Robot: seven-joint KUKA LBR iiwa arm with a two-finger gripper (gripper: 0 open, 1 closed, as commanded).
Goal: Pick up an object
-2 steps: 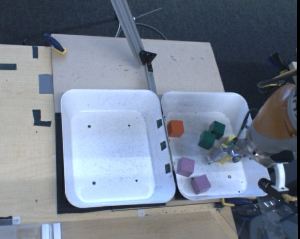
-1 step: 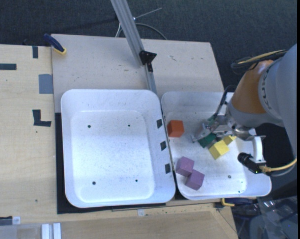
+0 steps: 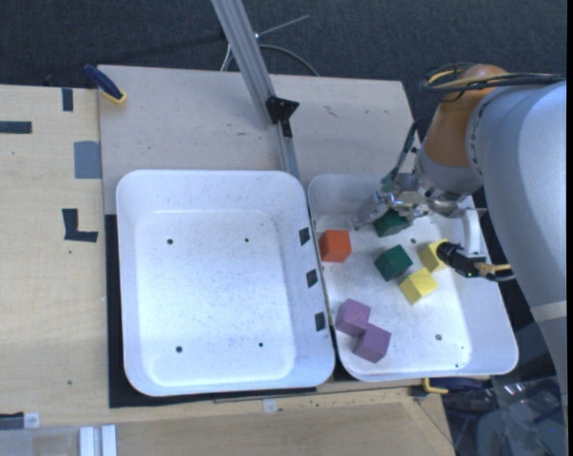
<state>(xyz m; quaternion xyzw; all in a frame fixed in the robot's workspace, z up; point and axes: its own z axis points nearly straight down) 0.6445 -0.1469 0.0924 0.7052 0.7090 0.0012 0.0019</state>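
My gripper hangs over the back of the right bin, shut on a small dark green block that sits between its fingertips. Just in front of it a second green block lies on the bin floor. An orange cube rests near the bin's left wall. Two yellow blocks lie to the right of the green one. Two purple blocks sit toward the front left of the bin.
The left bin stands beside the right one, their walls touching in the middle. A slanted metal post rises behind the bins. The grey arm covers the right bin's far right edge.
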